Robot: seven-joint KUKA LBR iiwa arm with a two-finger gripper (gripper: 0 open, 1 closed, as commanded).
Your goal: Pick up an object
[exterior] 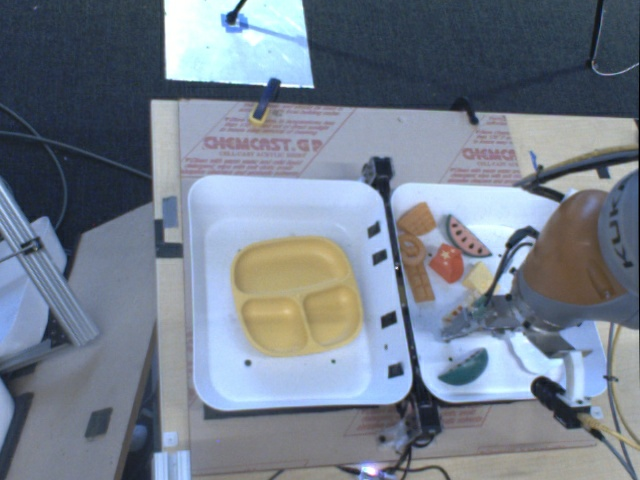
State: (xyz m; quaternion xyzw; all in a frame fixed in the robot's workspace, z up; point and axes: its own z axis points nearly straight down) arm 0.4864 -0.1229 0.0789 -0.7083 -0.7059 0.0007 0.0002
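Note:
The right bin (pixel 500 196) holds several toy foods: an orange cracker (pixel 415 218), a watermelon slice (pixel 467 236), a red piece (pixel 447 262), a brown strip (pixel 421 283), a pale yellow block (pixel 479 277) and a dark green piece (pixel 464 366). My gripper (pixel 463 321) is low in this bin, just below the yellow block and above the green piece. The arm's orange band (pixel 565 248) rises behind it to the right. Nothing is visibly lifted.
The left bin (pixel 215 268) carries a yellow three-compartment tray (pixel 295 293). A black divider (pixel 392 268) runs between the bins. Cardboard lines the bench, with a yellow-tipped tool (pixel 264 103) at the back. Cables lie at the right edge.

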